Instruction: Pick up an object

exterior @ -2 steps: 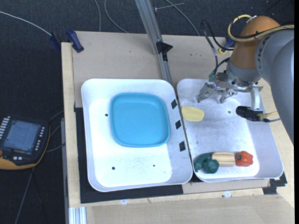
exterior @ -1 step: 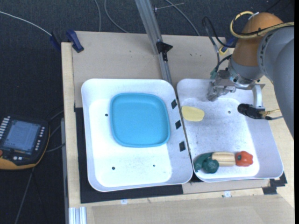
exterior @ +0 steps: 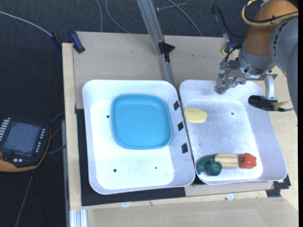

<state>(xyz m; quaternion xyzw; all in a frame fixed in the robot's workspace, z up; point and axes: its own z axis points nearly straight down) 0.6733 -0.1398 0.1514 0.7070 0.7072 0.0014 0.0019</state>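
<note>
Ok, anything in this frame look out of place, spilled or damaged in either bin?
Nothing stands out. The blue tray lies flat in the left bin. In the right bin, the yellow piece sits by the divider, and the green, tan and red items line the near wall. The tool hovers over the far edge.

Readable text: none anywhere in the frame.
Handheld control pendant (exterior: 21,143), left edge of the frame: its screen glows grey-blue, but whatever it displays is too blurred to read; the keys beside the screen carry no legible marks.
White bins (exterior: 94,108): plain, no labels or numbers.
Blue tray (exterior: 141,121), left bin: unmarked.
Tabletop (exterior: 118,51): bare wood, no signs or stickers that can be read.
Arm (exterior: 270,27), upper right: no brand name legible.
</note>
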